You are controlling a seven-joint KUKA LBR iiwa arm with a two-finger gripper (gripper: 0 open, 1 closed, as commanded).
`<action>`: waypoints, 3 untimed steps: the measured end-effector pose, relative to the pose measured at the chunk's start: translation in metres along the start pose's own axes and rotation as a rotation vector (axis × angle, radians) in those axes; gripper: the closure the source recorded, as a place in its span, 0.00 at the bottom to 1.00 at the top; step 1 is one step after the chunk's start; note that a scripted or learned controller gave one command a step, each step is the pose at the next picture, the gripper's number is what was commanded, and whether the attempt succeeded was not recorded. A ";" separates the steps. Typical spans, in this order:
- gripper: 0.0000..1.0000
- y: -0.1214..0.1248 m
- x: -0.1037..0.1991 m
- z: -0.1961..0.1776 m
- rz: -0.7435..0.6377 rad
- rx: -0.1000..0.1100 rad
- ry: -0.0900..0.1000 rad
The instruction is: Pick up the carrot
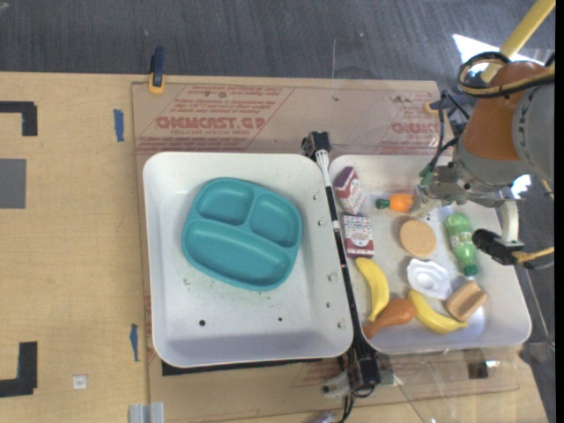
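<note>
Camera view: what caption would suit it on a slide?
Robot arm's gripper poised beside a small carrot in the right bin of toy foods.

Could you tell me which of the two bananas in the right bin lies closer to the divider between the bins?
The upper banana, curving just below the small carton, lies closer to the divider. The other banana sits further right, beside the bread roll.

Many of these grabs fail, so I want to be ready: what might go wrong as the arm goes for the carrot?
1. The carrot is small and sits close beside the gripper, so the fingers may nudge it away.
2. The round cookie and the carton lie nearby and could get bumped.
</note>
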State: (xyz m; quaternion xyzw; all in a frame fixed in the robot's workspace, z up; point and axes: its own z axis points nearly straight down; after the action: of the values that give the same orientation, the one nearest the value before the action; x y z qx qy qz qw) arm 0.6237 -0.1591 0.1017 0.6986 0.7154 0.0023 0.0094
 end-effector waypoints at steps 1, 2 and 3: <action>0.00 -0.001 0.000 0.001 0.000 0.002 0.000; 0.00 0.011 -0.025 0.015 0.112 0.008 0.007; 1.00 0.014 -0.026 0.001 0.107 -0.002 0.000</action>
State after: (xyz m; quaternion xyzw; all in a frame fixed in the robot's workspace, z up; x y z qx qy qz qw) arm 0.6384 -0.1843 0.1011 0.7358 0.6771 0.0036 0.0097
